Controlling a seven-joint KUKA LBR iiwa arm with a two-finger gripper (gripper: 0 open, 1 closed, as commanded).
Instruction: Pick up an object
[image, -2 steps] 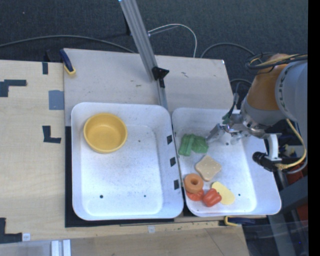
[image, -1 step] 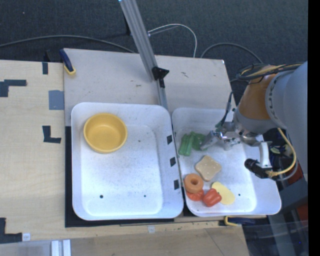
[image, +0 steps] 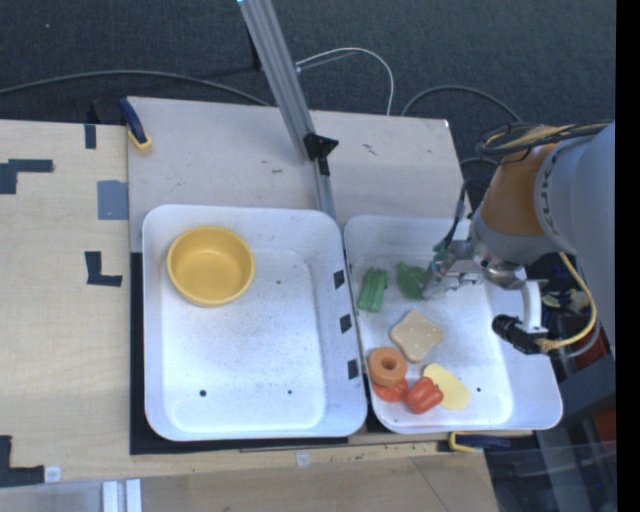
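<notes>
Right bin (image: 520, 400), right of centre in the frame, holds six toy foods. A dark green piece (image: 409, 280) lies at its upper middle, directly beside the gripper (image: 443, 277); contact between the two cannot be made out, nor how far the gripper is open. Left of it, a lighter green elongated piece (image: 372, 289). Below, a tan bread slice (image: 416, 335); lower still, an orange doughnut (image: 388, 366), a red pepper (image: 422, 396) and a yellow piece (image: 449, 388), clustered and touching. Left bin (image: 250, 400), centre-left: one yellow bowl (image: 210, 265), upright, in its upper left corner. Both bins rest on the counter (image: 220, 150). No legible writing or labels on any item.
</notes>
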